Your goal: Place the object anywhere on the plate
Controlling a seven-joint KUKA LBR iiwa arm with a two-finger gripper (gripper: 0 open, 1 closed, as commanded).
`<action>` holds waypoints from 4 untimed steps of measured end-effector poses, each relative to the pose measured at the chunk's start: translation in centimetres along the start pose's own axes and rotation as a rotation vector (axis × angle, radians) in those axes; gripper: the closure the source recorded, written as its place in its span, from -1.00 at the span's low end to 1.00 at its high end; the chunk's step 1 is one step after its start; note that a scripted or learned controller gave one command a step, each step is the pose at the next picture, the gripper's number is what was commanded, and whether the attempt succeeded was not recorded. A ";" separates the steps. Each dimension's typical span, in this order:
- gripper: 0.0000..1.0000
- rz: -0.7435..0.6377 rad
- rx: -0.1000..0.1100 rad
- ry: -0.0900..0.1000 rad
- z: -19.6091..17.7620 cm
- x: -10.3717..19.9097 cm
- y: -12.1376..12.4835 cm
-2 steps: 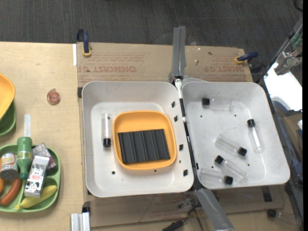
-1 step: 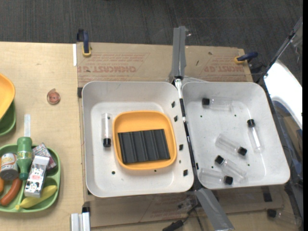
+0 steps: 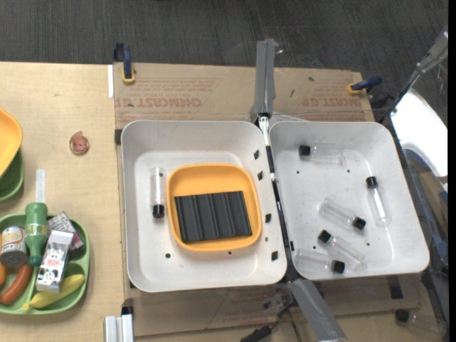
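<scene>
A clear vial was noted near the left wall of the left bin, just beside the orange plate, not on it. Placing was judged outstanding. The claw's state could not be told.

A yellow bowl and the green plate beneath it are cut off at the left edge.

Single fixed overhead camera, angled down at moderate distance; left bin and right bin lie side by side, bench extending leftward.
</scene>
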State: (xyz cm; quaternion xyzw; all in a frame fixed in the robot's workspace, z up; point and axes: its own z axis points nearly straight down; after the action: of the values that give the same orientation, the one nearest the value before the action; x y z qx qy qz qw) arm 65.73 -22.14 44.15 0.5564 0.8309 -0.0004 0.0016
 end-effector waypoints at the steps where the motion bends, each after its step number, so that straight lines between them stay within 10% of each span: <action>1: -1.00 -0.263 0.002 0.003 3.5 1.6 -4.1; 4: -1.00 -0.760 -0.001 0.002 8.7 3.3 -8.1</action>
State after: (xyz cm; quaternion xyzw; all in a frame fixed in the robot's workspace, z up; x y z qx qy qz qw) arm 56.98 -22.16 35.43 0.2086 0.9780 0.0001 0.0008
